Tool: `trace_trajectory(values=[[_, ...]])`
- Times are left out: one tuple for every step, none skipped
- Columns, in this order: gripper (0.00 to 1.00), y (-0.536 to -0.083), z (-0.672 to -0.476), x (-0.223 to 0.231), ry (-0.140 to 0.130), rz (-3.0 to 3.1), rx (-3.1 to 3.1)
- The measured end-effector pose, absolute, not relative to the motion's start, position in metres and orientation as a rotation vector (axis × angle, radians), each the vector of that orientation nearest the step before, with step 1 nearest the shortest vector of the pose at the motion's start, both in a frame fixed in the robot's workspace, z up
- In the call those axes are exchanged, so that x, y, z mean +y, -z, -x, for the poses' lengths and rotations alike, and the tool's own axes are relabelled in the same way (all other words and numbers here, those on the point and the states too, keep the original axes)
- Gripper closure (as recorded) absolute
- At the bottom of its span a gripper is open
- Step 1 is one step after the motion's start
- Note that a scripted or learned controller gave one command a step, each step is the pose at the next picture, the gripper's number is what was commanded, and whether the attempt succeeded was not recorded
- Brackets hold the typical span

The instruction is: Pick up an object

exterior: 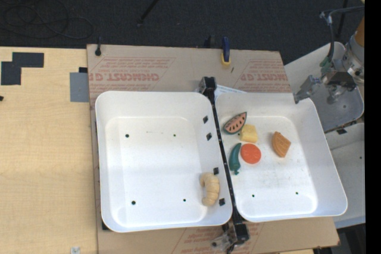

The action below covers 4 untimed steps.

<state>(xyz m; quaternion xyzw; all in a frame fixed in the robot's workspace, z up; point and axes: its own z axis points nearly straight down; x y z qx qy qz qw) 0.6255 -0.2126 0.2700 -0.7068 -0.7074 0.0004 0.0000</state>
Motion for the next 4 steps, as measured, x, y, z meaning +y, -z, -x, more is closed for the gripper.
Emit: trace_trajectory(values=[[0.0,-0.173,-0.64,-0.09,-0.004,2.201,-2.224],[0.0,-0.082,-0.613,-0.112,-0.008,2.218,-2.215],[1.0,-0.097,-0.615,-0.113,-0.005,2.222,-2.215],[1.0,-0.194,-0.608,-0.014,0.011,2.211,-2.234]])
